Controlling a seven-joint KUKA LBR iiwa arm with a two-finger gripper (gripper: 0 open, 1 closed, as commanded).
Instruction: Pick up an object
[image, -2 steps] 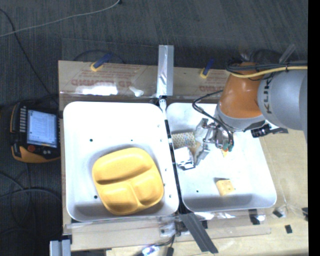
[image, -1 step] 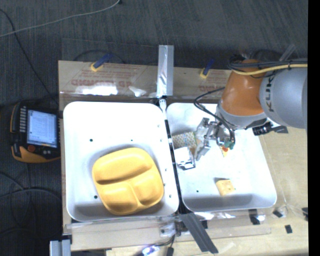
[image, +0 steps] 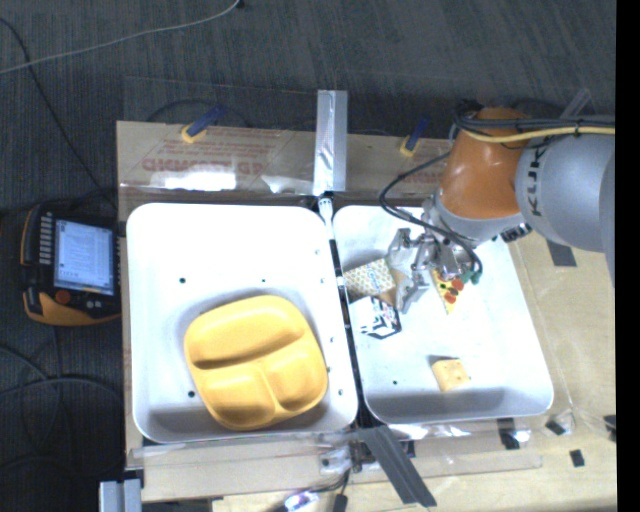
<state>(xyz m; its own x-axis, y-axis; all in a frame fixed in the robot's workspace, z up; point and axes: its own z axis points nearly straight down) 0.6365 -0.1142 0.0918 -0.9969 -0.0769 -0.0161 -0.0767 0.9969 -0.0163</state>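
My gripper (image: 412, 268) hangs low over the upper left part of the right bin (image: 500, 400), below the orange wrist band (image: 480, 175). A beige speckled object (image: 365, 275) lies just to its left, against the divider, touching or nearly touching the gripper. Below that sits a small black-and-white item (image: 381, 321). A small item in several colours (image: 451, 289) lies right of the gripper. Alone near the bin's front is a tan block (image: 451, 374). Whether anything is held is hidden from this angle.
The left bin (image: 160, 240) holds a yellow divided tray (image: 256, 358) in its front half. A handheld pendant with a screen (image: 72, 262) lies on the floor to the left. A metal post (image: 330, 140) stands behind the divider between the bins.
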